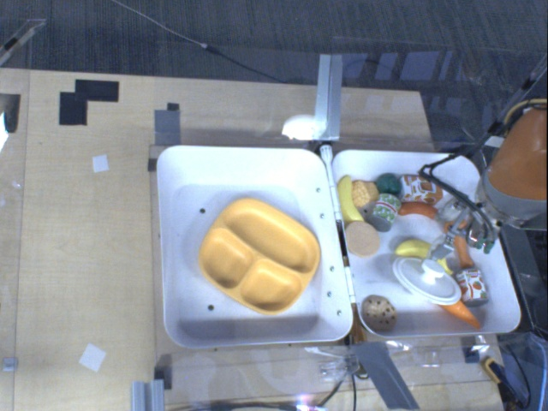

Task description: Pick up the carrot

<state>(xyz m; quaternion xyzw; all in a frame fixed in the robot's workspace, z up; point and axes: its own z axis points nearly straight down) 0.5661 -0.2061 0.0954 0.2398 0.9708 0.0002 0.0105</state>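
You see pale wood bench [77, 255] (black squares [86, 101] at far left), dark ribbed floor [257, 15] beyond, metal post [328, 92] upright.

Right bin [514, 315] crowded: carrot [461, 312] tight in near-right corner, hemmed by can [472, 285] and white plate [428, 281]. Pincer [458, 229] low over right side, wrist and cables blocking approach from that edge. Banana [346, 198], cans and round pieces packed along far-left part. Little bare floor along near edge, past cookie [379, 312]. Left bin [171, 229] roomy around yellow tray [257, 253], open at every corner.
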